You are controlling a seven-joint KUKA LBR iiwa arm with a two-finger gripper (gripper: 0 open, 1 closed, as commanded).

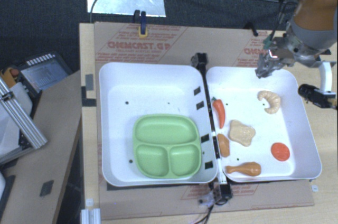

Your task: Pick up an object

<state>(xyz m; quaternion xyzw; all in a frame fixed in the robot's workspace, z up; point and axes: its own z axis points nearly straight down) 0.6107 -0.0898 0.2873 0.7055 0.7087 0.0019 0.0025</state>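
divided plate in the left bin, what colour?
Pale green: the three-compartment plastic plate, seen in the camera view.

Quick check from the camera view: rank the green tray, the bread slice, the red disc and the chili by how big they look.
1. Green tray, by far the largest.
2. Bread slice.
3. Chili and red disc look too alike to rank: one long and thin, one round.

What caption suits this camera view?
Gripper above right bin's far edge; toy foods inside; green tray in left bin.
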